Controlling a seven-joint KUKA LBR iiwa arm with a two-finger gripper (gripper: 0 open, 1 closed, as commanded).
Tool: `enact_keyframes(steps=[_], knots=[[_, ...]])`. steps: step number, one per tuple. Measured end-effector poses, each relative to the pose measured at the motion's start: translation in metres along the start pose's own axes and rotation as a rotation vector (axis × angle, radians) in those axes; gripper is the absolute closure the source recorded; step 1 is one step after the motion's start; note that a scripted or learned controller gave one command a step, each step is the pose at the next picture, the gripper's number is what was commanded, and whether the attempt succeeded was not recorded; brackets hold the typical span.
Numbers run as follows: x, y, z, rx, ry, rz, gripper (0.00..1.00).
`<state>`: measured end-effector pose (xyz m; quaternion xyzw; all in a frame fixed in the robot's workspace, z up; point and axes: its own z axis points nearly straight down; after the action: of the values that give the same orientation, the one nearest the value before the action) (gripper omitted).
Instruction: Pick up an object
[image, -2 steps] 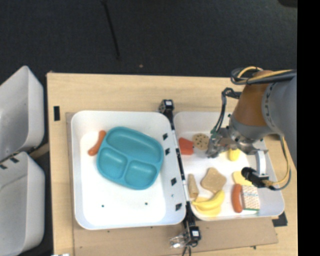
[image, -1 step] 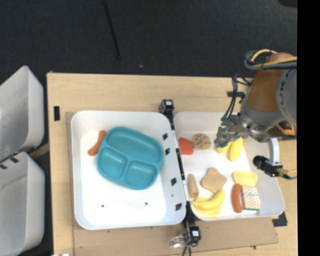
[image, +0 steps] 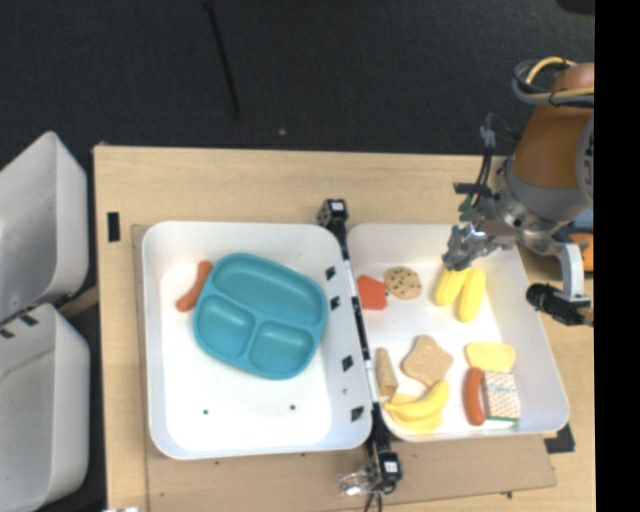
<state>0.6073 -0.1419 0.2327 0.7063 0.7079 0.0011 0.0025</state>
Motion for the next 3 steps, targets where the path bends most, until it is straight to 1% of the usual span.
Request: enact_keyframes(steps=[1,2,3], knots=[[-0.001,0.001,-0.006,0.006,0.001,-0.002,1.00],[0.055,-0.009,0.003,0.009,0.003,-0.004,1.00],[0.069,0.002,-0.006,0.007,0.002,-0.002,1.00]])
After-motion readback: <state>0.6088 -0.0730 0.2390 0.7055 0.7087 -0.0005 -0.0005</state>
